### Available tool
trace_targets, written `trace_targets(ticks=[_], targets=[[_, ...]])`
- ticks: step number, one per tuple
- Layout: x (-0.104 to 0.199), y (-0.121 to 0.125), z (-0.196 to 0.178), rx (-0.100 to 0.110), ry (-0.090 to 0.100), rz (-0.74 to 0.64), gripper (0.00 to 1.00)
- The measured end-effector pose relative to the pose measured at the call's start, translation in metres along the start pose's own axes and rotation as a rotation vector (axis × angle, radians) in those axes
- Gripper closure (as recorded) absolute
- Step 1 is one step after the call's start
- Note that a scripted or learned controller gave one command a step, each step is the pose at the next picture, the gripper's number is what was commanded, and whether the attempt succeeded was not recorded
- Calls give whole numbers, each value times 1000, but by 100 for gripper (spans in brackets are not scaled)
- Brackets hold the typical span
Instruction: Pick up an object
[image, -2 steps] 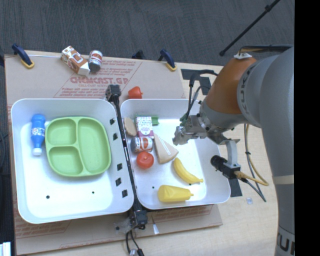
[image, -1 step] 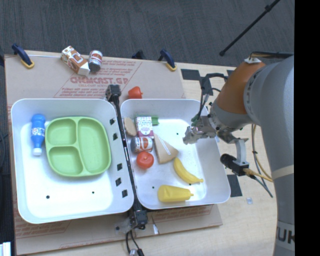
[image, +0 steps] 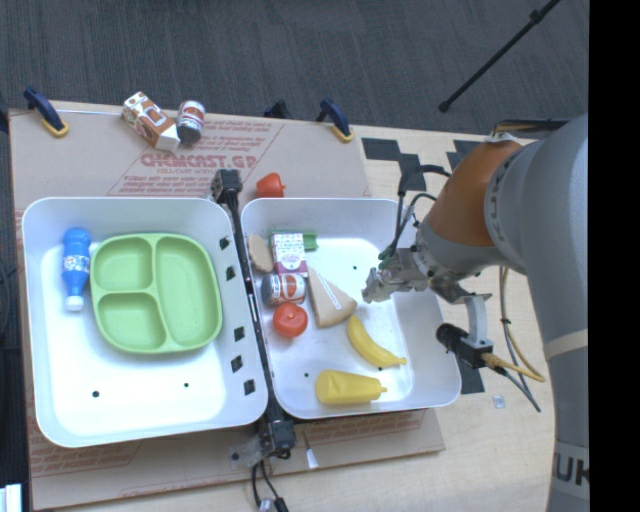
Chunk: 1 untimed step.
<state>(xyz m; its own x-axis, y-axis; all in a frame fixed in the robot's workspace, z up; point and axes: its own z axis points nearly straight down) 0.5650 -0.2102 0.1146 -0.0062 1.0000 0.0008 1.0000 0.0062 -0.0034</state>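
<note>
Nearest the bottom edge, a yellow mustard-like bottle (image: 349, 386) is lying on its side in the right bin (image: 430, 385), close to the front wall. Just above it a banana (image: 372, 343) is lying at a slant, well clear of the bottle. To its left a small red tomato-like piece (image: 290, 320) is sitting near the bin's left wall, and a pale wedge of cheese (image: 329, 298) is resting just beside it, with a small can (image: 283, 288) lying on its side against the wedge's left.

The gripper (image: 382, 283) is hanging over the right bin's bare floor, to the right of the wedge and above the banana. Nothing is lying between its fingers, though from here I cannot tell whether they are spread or pinched. The grey arm (image: 520, 210) with its orange band is crowding the bin's right wall.

Further back, a juice carton (image: 289, 250) is lying by a green piece (image: 310, 240) and a tan piece (image: 261, 253).

In the left bin (image: 60, 400) a green divided plate (image: 155, 291) is sitting with a blue bottle (image: 76, 266) lying beside its left rim.

Beyond the bins, on the cardboard sheet (image: 200, 160), a red piece (image: 269, 185), a small can-like thing (image: 190, 119) and a little carton (image: 148, 117) are lying.
</note>
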Motion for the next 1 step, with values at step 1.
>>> trace_targets(ticks=[1], targets=[[-1, 11, -27, -3, -1, 2, 100]])
